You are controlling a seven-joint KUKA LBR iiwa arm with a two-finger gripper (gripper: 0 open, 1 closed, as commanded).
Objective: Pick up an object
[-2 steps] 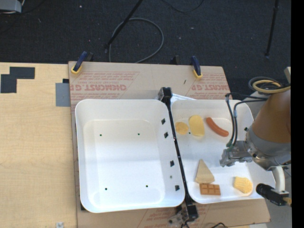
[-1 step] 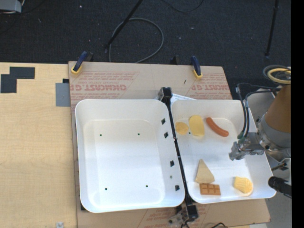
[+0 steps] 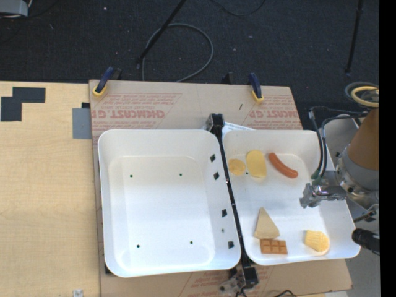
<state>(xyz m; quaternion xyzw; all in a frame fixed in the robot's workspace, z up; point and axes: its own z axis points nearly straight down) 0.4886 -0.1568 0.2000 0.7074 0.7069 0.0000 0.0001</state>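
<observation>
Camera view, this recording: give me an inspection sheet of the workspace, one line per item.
Surface: two white bins side by side on a cardboard sheet held by two clamps; left bin, right bin.
Job's things: in the right bin, a sausage, two yellow pieces, a wedge, a waffle, a corn piece.
Clutter: nothing seen.
Gripper: gripper at the right bin's right side, holding nothing visible.
Cables: black cables on the dark floor.
Surroundings: wooden table at left.
</observation>
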